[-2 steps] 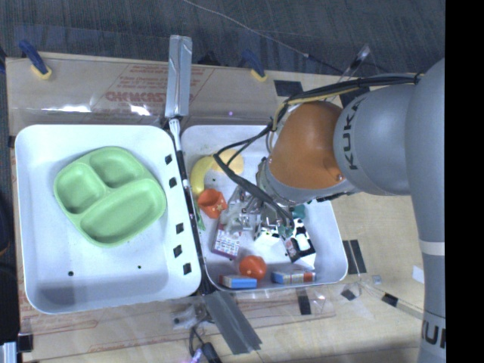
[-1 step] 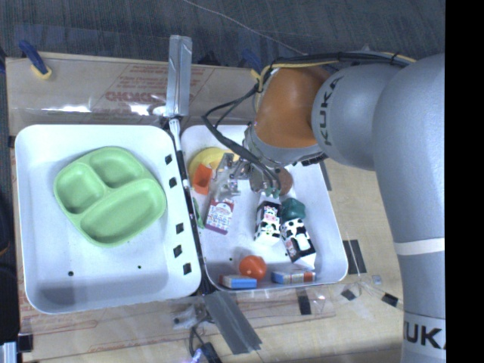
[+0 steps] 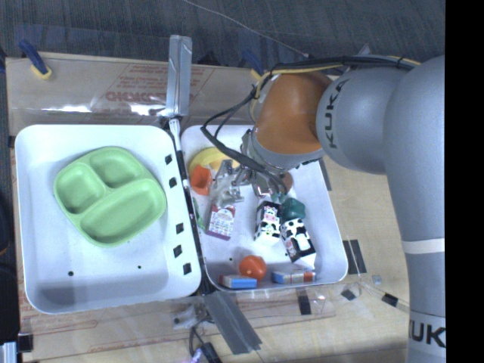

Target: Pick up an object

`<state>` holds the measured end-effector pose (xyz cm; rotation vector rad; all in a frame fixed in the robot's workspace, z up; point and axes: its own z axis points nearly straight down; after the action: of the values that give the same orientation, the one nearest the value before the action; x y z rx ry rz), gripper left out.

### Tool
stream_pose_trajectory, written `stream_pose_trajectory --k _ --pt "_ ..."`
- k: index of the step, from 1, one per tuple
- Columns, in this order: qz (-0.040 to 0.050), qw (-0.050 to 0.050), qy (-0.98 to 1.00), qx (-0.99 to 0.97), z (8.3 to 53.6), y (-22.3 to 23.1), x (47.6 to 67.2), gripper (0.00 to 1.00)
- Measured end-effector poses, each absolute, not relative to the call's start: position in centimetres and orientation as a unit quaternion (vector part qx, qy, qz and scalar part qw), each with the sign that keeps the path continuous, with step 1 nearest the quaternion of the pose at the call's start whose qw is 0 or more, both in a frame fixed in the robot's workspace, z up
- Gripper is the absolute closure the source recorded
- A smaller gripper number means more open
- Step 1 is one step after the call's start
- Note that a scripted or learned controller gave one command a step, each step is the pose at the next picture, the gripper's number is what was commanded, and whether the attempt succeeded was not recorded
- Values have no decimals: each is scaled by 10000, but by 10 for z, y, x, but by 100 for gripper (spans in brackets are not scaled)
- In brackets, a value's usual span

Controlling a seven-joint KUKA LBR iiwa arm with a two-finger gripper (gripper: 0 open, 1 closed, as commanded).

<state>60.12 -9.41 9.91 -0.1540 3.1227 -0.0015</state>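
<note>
Two white bins side by side. Left bin [image 3: 45, 278]: green divided plate [image 3: 110, 195]. Right bin [image 3: 333, 240]: gripper [image 3: 240, 178] lowered among a banana [image 3: 204, 158], orange cup [image 3: 200, 178], two cow-print cartons [image 3: 268, 222], tomato [image 3: 252, 266] and blue block [image 3: 240, 282]; finger state cannot be told.
</note>
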Motion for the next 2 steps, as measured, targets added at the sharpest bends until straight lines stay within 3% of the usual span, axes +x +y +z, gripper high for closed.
stream_pose_trajectory --k 1,2 --pt "-7 95 9986 -521 111 -92 603 100" --pt "-7 83 9986 -525 110 -92 602 0"
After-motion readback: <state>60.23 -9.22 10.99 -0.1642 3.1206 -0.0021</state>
